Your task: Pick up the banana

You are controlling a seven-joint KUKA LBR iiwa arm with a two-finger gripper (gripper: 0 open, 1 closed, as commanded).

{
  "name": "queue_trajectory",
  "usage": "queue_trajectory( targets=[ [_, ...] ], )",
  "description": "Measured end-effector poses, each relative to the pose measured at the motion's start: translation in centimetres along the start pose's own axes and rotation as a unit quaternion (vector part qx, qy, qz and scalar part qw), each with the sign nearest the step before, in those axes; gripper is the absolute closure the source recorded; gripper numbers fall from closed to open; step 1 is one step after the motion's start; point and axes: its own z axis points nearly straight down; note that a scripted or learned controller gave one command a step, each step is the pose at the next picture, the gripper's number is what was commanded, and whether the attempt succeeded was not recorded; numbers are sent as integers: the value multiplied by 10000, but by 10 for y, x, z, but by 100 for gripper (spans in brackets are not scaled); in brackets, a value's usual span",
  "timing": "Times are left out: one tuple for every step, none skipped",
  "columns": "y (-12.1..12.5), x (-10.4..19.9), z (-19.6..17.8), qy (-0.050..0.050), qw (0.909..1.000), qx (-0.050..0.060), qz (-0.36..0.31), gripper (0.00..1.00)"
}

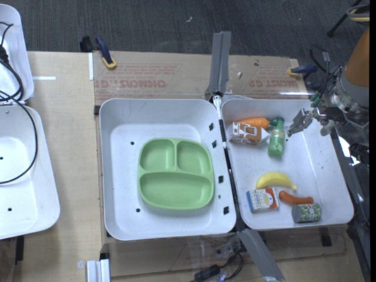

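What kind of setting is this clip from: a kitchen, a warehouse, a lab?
Most likely a robotics lab bench set up for pick tests. Two white bins sit side by side on a board held by clamps, one holding a green divided plate, the other a banana and other toy-like groceries, with the gripper reaching in.

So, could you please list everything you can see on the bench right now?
left bin: 1, white, left of the pair
divided plate: 1, green, in the left bin
right bin: 1, white, right of the pair
banana: 1, yellow, right bin, near side
small carton: 1, white and blue, beside the banana
can: 1, green, near corner
sausage: 1, orange-red, by the can
carrot: 1, orange, far side
brown carton: 1, beside the carrot
bottle: 1, green, far side
end effector: 1, grey, above the right bin's far side
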Motion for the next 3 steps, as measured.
queue_trajectory(
  targets=[
    [-66, 24, 81, 8, 9938, 0, -1112, 0],
    [-62, 6, 147, 9, 9933, -8, -1152, 0],
    [-96, -31, 41, -6, 9993, -40, -376, 0]
  ],
)
